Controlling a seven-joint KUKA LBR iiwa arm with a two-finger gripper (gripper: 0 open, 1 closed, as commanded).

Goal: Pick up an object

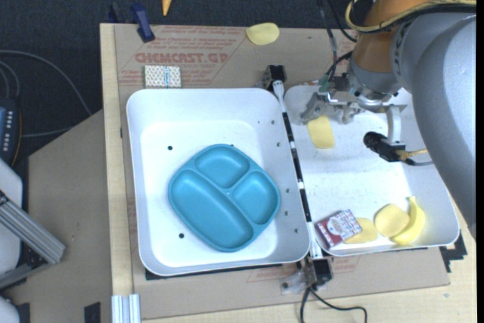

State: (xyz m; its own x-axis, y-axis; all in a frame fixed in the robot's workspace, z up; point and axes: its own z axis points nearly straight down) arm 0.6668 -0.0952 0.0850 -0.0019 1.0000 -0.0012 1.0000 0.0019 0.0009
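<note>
Just below claw (330, 108), yellow block (322, 134), apart, claw state unclear

Blue sectioned plate (224, 196) lay in white left bin (144, 155), centre of frame. Right bin (423, 197) white too. Pale yellow block (322, 134) at its upper left. Yellow banana (412, 223), yellow round pieces (391, 219), red-and-white patterned packet (338, 227) at lower right. Arm (442, 79) grey, band (382, 26) orange. Bench board (189, 49) tan with red lettering. Orange carrot toy (167, 0) on dark floor, upper left.
</note>
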